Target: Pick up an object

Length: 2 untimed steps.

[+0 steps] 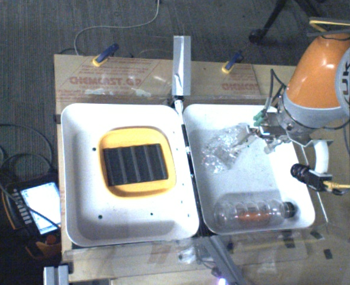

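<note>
Well to the left of the claw, a yellow rounded-rectangular tray with a dark ribbed insert (136, 162) is lying flat in the left white bin (79, 123). In the right white bin (299, 215), a crumpled piece of clear shiny plastic film (222, 147) is resting just left of the claw; whether they touch is unclear. Below and slightly left of the claw, a clear plastic bottle (252, 211) is lying on its side along the near wall. The claw (264, 132) is hovering over the right bin's upper area; whether it is apart or together cannot be told.
</note>
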Tool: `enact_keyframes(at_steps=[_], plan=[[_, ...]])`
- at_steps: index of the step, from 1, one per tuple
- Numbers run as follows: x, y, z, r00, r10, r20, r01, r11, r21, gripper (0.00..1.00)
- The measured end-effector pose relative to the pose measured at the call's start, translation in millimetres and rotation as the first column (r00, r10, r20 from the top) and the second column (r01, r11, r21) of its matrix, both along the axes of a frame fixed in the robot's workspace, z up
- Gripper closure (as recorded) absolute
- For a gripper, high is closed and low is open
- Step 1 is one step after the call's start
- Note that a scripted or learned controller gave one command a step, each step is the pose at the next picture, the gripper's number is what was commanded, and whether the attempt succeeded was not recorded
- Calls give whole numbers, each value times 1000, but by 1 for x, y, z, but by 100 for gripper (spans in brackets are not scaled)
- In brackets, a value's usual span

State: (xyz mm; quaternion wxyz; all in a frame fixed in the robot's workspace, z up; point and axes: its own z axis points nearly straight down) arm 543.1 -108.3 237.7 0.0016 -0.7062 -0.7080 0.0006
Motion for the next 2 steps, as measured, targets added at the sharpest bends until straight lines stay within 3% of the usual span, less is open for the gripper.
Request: enact_keyframes(at_steps=[1, 2], plan=[[94, 5, -66, 1000, 10, 1, -10, 1000, -4, 0], [64, 70, -55, 992, -130, 0, 130, 992, 0, 0]])
